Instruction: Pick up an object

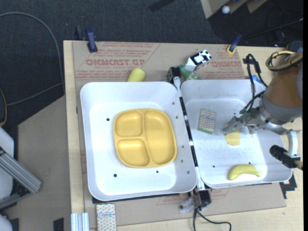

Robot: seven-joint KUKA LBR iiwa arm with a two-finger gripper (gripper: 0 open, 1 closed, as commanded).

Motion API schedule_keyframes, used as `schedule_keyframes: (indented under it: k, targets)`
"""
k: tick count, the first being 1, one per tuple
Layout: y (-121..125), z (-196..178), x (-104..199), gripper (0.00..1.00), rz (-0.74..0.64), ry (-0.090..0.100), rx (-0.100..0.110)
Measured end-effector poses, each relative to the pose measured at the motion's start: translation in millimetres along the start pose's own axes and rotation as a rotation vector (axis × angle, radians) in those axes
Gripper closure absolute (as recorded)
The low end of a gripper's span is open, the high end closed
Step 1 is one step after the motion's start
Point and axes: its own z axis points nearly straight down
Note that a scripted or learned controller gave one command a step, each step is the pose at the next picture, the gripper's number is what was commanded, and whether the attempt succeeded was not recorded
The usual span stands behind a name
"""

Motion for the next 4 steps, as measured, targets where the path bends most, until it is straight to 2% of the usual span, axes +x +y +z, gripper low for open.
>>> schedule_keyframes:
  k: [1, 2, 3, 4]
  targets:
    - [-3.4, 19.9, 32.5, 0.0, -0.001, 0.003, 0.005]
    - [13.8, -16.5, -31.0, 0.0, 0.0, 0.0, 0.002]
    - [2.3, 19.1, 46.6, 0.0, -0.001, 0.002, 0.002]
    - [60.6, -79.2, 15.1, 0.0, -0.002, -0.001, -0.001]
